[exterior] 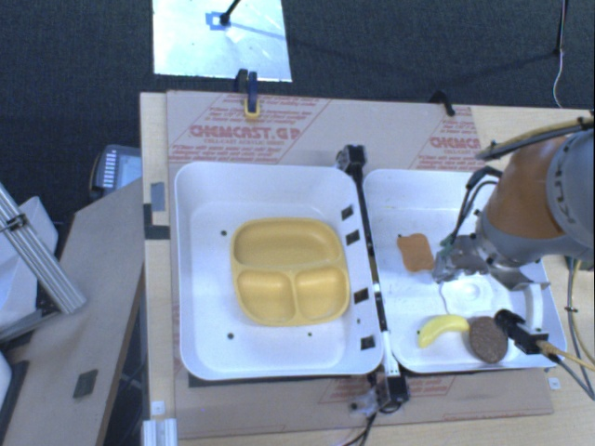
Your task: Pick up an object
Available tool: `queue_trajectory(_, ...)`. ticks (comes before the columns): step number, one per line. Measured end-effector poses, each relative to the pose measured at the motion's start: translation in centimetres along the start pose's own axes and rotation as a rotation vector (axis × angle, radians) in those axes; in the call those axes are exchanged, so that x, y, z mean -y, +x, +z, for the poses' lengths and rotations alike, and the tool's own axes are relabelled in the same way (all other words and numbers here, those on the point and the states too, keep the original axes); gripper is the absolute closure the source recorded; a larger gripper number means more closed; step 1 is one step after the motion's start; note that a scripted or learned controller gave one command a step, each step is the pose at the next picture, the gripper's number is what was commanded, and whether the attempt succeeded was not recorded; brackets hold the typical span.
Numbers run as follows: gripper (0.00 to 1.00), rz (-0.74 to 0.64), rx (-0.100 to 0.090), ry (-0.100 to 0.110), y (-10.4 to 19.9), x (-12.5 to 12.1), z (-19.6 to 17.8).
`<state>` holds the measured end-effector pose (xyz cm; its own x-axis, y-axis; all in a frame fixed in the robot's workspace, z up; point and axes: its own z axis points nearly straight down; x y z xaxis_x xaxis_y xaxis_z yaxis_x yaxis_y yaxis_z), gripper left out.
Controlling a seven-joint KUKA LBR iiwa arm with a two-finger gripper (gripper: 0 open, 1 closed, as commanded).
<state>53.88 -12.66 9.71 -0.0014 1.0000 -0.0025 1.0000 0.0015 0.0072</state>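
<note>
In the right bin (pixel 400 189) lie a brown toast slice (pixel 416 251), a white fried egg (pixel 466 295), a yellow banana (pixel 442 328) and a dark brown round cookie (pixel 487 339). My gripper (pixel 448 266) hangs low over the bin's middle, just right of the toast and at the upper left edge of the egg. The arm's orange band and grey wrist (pixel 525 207) reach in from the right and cover the bin's right side.
The left bin (pixel 200 249) holds a yellow three-compartment tray (pixel 286 270). A black divider with clips (pixel 363 249) runs between the bins. Cables trail past the right bin's front right corner (pixel 548 347).
</note>
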Motion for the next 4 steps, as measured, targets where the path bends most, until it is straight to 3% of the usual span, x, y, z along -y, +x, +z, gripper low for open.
queue_trajectory(3, 1.00, -0.003, -0.001, 0.001, -0.9, -1.3, -14.0)
queue_trajectory(4, 1.00, -0.007, -0.004, 0.006, 3.8, -0.7, -13.0)
